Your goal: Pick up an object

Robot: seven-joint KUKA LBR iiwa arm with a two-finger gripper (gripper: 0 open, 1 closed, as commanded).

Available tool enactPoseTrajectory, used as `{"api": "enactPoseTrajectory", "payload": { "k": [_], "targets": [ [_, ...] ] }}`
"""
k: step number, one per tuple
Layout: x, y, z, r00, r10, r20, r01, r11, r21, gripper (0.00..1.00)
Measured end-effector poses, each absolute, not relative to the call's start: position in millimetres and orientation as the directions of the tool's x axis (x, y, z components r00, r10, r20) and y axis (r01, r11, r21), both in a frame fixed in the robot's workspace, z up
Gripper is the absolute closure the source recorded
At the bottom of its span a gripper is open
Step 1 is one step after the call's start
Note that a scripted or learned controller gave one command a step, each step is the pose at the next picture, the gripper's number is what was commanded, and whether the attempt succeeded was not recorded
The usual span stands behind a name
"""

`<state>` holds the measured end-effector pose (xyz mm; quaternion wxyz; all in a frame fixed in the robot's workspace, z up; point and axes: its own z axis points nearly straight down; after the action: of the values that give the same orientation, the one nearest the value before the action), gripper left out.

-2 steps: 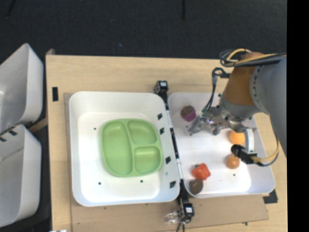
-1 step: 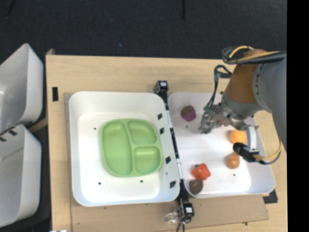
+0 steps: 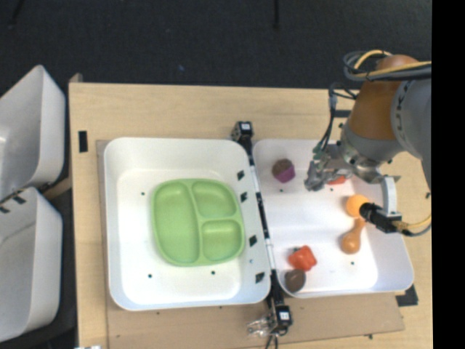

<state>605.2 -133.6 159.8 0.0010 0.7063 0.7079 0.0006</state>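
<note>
A green tray [image 3: 196, 221] is lying in the left bin [image 3: 116, 282]. In the right bin [image 3: 392, 271], a purple piece [image 3: 283, 170] is sitting near the top, a red piece [image 3: 302, 257] and a brown one [image 3: 294, 281] near the bottom edge. The gripper [image 3: 317, 180] is hanging just right of the purple piece; its grip cannot be told. An orange pear shape [image 3: 352, 238] is lying farther right.
</note>
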Motion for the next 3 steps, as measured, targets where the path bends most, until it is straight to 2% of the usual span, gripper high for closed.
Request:
{"api": "enactPoseTrajectory", "payload": {
  "k": [2,3],
  "targets": [
    [604.6,-142.1,257.8,-0.002,1.0,-0.002,1.0,0.002,0.006,1.0],
    [614.7,-83.4,262.9,-0.007,1.0,0.0,1.0,0.007,0.002,1.0]
  ]
}}
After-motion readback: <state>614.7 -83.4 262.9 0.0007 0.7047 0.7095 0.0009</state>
